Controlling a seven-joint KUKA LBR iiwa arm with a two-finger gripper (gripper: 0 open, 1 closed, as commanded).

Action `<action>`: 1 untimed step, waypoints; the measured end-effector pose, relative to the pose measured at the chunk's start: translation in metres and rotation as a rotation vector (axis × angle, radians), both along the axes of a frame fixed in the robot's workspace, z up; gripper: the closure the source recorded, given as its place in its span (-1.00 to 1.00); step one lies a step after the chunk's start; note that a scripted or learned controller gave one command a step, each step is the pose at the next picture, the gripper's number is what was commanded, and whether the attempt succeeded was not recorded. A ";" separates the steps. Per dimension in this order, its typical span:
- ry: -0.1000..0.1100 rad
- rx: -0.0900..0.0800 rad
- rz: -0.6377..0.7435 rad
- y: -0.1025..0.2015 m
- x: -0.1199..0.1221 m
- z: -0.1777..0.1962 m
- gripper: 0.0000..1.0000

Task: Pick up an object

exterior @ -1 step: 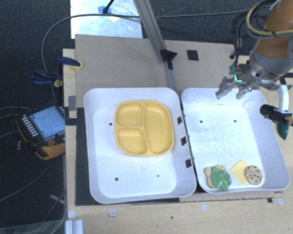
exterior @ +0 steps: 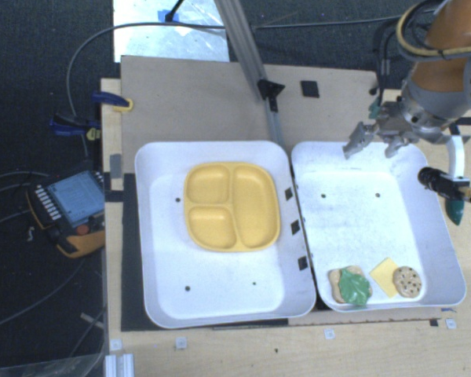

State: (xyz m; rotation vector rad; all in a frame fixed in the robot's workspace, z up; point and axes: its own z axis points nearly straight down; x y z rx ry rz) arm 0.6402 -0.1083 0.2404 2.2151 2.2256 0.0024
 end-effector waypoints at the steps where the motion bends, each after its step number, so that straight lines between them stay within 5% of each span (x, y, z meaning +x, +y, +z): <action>1: 0.004 0.000 -0.003 0.001 -0.007 -0.044 -1.00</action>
